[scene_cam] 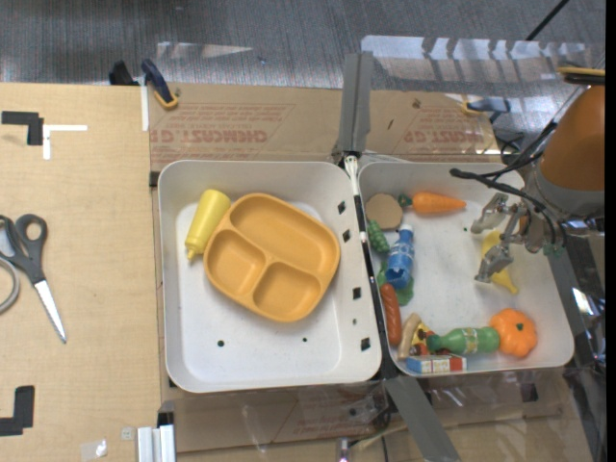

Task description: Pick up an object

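My gripper (488, 246) hangs over the right side of the right bin (443, 277), its two fingers spread and open. A small yellow piece (503, 279) lies on the bin floor right by the lower fingertip; nothing is held between the fingers. Around it lie an orange carrot (438, 202) at the back, an orange pumpkin (517, 333) and a green bottle (465, 340) at the front, and a blue bottle (399, 256) along the left wall.
The left bin (192, 345) holds a yellow divided plate (272, 255) and a yellow squeeze bottle (206, 221). A red sausage (390, 314), a tan disc (384, 211) and a small box (433, 364) crowd the right bin's left and front. Scissors (34, 268) lie on the bench.
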`<act>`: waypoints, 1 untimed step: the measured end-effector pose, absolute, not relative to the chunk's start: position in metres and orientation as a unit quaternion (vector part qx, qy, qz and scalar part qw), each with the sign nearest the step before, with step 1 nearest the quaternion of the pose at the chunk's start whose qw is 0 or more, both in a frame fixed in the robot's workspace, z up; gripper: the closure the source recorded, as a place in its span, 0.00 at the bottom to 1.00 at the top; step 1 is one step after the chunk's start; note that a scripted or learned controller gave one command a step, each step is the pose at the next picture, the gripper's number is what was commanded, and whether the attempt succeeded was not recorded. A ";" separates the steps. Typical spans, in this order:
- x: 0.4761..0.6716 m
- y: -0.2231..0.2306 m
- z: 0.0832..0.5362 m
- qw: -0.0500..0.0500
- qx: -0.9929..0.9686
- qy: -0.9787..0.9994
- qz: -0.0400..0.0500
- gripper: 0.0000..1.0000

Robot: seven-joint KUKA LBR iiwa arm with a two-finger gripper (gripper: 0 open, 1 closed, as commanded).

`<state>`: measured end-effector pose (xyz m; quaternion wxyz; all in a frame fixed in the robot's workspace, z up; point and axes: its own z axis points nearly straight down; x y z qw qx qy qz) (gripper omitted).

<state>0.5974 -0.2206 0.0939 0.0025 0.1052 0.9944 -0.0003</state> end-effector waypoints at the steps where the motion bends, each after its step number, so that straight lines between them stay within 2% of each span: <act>1: 0.599 -0.220 0.105 0.005 0.103 0.995 -0.001 1.00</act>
